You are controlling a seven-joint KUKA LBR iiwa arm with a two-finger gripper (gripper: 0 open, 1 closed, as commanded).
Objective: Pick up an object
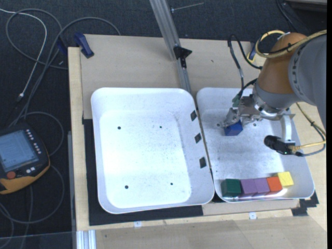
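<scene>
A small blue block (pixel 233 129) sits in the back left part of the right bin (pixel 254 154). My gripper (pixel 236 122) is directly over it, its two grey fingers down on either side of the block and closed against it. The grey arm with its orange band (pixel 277 77) comes in from the right above the bin. Whether the block is off the bin floor is unclear.
A row of blocks lies along the right bin's front wall: green (pixel 232 187), purple (pixel 255 185), orange (pixel 274 183), yellow (pixel 286 179). The left bin (pixel 104 154) adjoins on the left. A metal pole (pixel 171 40) rises behind the bins.
</scene>
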